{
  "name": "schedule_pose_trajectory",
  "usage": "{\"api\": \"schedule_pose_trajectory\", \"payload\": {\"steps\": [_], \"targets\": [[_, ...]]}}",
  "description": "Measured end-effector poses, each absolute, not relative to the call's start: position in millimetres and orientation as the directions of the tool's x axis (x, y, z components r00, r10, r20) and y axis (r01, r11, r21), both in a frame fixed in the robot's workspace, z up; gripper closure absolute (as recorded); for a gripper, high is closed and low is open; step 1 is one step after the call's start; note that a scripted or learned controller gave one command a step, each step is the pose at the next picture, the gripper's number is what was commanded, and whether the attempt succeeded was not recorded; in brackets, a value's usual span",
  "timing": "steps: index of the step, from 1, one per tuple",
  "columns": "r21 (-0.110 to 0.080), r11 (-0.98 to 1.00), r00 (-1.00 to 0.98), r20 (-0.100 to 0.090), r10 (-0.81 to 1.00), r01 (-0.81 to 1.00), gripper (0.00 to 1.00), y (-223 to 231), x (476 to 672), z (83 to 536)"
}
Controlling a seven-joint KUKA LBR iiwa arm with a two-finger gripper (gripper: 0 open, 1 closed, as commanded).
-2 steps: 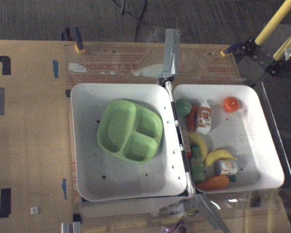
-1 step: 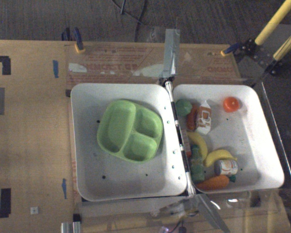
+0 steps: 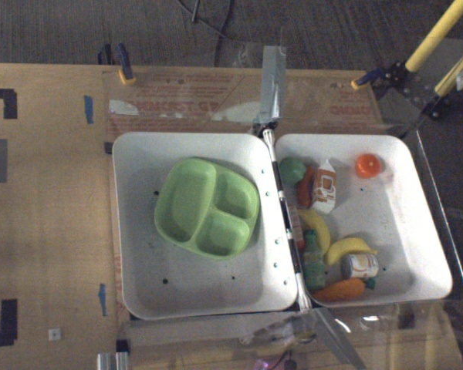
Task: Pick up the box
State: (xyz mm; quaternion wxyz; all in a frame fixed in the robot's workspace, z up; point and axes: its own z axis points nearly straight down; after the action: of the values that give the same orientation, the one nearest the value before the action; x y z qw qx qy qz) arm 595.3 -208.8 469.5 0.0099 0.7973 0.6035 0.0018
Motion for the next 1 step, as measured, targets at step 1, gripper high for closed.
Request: {"api": "schedule_pose_trajectory", "payload": {"steps": [1], "targets": [[0.024, -0.269, 0.269, -0.012, 0.963, 0.963, 1.0, -208.0, 596.4, 481.1]]}}
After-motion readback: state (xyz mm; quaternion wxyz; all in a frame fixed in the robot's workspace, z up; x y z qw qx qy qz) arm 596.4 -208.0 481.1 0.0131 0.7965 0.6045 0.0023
